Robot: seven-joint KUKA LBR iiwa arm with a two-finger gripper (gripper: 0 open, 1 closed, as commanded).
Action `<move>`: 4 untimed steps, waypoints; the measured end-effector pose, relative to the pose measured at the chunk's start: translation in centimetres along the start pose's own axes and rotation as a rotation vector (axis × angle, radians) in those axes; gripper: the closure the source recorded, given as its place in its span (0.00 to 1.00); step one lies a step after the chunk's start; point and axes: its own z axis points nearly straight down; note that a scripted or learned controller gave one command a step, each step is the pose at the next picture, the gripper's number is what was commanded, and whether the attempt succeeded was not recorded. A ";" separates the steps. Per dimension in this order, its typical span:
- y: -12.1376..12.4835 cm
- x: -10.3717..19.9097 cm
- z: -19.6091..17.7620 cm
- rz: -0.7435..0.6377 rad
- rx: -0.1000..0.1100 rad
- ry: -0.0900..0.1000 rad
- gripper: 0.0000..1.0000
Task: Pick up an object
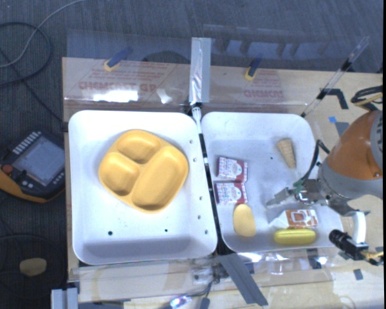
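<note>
Camera view, overhead at a slant: two white bins side by side on the bench. Left bin point(83, 237) holds one item, a yellow three-compartment plate point(143, 169), lying slightly left of and above centre, well apart from the walls. Right bin point(257, 124) holds the pickable objects: a tan cone point(286, 152) near the upper right, pointed end down; two red-and-white packets stacked one above the other along the left side, upper packet point(232, 168) and lower packet point(230, 192) almost touching; a pale yellow oval piece point(244, 220) just below the lower packet; a yellow banana-shaped piece point(294, 237) lying flat near the bottom edge; and a small orange-and-white carton point(302, 218) just above it, apparently touching. Arm enters from the right, orange band visible over the bin's right wall. Gripper point(288, 197) sits low inside the right bin, its grey fingers point(278, 199) pointing left, just above and left of the carton, between the cone and the banana-shaped piece. How wide the fingers stand cannot be told, and no object is seen between them. A handheld control pendant point(29, 166) lies on the floor, left of the bench.
</note>
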 end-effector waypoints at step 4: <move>0.0 2.5 0.0 -0.258 -0.009 -0.018 0.00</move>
